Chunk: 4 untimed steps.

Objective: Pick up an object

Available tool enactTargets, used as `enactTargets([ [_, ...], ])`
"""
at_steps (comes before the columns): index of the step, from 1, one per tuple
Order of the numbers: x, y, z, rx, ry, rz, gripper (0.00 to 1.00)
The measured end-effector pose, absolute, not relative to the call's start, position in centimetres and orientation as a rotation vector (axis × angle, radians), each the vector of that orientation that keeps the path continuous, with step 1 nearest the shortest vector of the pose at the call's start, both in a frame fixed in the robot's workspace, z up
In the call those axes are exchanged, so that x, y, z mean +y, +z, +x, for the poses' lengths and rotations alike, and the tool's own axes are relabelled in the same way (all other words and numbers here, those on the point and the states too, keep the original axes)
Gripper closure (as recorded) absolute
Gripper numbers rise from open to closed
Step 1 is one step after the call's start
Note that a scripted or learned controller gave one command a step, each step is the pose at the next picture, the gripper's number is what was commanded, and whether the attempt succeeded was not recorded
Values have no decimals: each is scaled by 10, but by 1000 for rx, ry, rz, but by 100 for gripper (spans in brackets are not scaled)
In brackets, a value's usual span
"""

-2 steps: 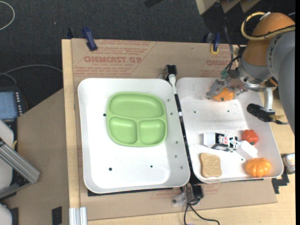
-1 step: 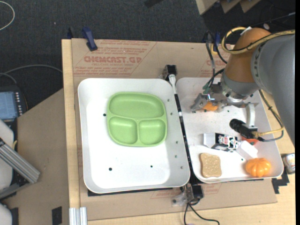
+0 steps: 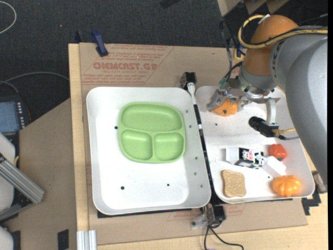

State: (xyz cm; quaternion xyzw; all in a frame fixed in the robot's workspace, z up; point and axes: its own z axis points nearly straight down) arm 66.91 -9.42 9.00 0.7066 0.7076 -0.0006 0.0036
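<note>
The gripper (image 3: 225, 102) sits low in the right bin (image 3: 210, 134), at its far left corner, with a small orange toy (image 3: 227, 108) between its fingers. Nearer than that toy lie a slice of toast (image 3: 234, 183), a small pumpkin (image 3: 286, 185) and a black-and-white block (image 3: 244, 155).

You are looking down on a surface (image 3: 130, 69) covered by a brown cardboard sheet printed with red lettering along its far edge. Two shallow white bins lie directly on it, side by side and touching along their inner edges. The left bin (image 3: 101, 155) takes up the middle of the sheet; the right bin (image 3: 216, 134) sits just beside it toward the right edge. A blue clip (image 3: 98, 42) grips the cardboard at its far left corner. Dark carpet surrounds the surface.
</note>
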Motion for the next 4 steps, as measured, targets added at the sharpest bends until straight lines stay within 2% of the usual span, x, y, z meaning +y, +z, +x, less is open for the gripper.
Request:
enactTargets([
  [1,-59,191,613,2223,5,2218,100],
  [2,-14,184,544,2230,-5,2224,100],
  [4,83,202,477,2232,-3,2219,100],
])
